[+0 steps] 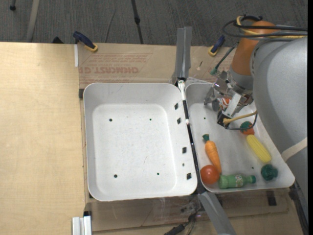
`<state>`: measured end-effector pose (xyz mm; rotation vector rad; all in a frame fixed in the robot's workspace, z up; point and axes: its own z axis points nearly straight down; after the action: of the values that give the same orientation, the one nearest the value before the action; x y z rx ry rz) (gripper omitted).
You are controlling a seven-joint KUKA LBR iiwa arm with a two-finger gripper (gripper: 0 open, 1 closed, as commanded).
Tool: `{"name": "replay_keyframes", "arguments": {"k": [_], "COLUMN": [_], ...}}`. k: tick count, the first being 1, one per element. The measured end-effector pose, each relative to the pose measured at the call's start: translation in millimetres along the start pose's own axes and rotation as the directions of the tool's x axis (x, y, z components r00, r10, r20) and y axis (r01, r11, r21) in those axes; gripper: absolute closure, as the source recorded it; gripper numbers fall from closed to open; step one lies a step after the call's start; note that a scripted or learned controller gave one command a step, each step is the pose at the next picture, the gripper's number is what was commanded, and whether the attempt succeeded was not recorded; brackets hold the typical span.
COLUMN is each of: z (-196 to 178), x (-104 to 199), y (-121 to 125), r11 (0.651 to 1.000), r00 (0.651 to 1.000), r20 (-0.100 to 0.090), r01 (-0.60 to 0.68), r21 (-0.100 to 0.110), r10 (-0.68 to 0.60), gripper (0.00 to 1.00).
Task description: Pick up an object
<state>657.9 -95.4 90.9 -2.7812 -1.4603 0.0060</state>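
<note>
My gripper (218, 101) hangs over the far end of the right bin (195, 112), reaching in from the right. Something small, red and white (226, 102), shows right beside it; whether it is held is unclear. In the bin lie an orange carrot (212, 153), a red tomato (210, 174), a green bottle (235, 180) on its side, a yellow corn cob (258, 148), a dark green round thing (269, 172) and a small orange-and-green piece (247, 128) just below the gripper.
The left bin (90, 131) lies next to the right one, with a divider (186, 126) between them. A grey post (183, 53) stands behind the bins. Blue-and-yellow clamps (84, 40) hold the cardboard at the back.
</note>
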Motion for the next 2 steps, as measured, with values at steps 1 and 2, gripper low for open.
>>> {"name": "replay_keyframes", "arguments": {"k": [1,2], "z": [-4,1], "x": [-85,-140], "y": [19,-69], "r11": [0.996,0.990], "r00": [0.996,0.990], "r20": [0.000,-0.001], "r01": [0.094,-0.141], "r21": [0.000,0.003], "r10": [-0.094,0.141], "gripper": [0.00,0.00]}}
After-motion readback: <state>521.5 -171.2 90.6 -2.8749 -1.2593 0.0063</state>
